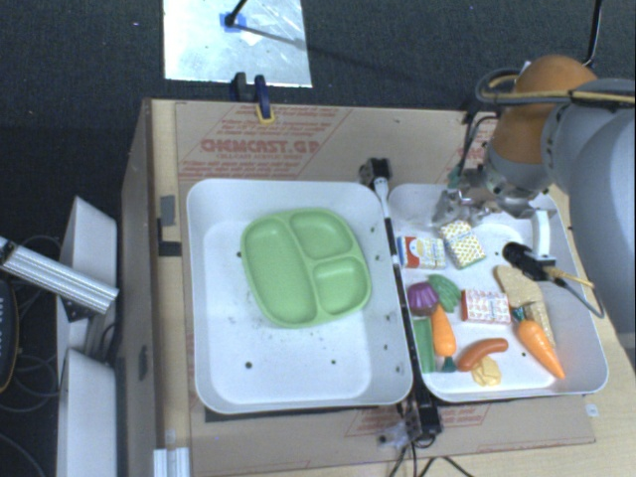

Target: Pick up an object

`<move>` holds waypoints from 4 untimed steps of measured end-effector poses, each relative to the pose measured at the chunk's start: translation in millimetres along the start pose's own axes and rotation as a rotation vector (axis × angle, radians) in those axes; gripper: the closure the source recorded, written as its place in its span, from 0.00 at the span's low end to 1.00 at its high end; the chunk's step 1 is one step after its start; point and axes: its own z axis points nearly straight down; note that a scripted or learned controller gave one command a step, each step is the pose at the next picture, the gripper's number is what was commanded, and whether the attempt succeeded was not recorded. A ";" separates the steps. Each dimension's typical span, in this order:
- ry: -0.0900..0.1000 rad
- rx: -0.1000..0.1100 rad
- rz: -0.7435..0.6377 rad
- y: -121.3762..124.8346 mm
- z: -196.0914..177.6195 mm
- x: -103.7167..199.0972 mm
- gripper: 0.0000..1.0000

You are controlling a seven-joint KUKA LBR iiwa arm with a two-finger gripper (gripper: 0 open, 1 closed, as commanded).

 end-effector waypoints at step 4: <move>0.003 0.004 0.002 -135.4 -141.6 168.5 1.00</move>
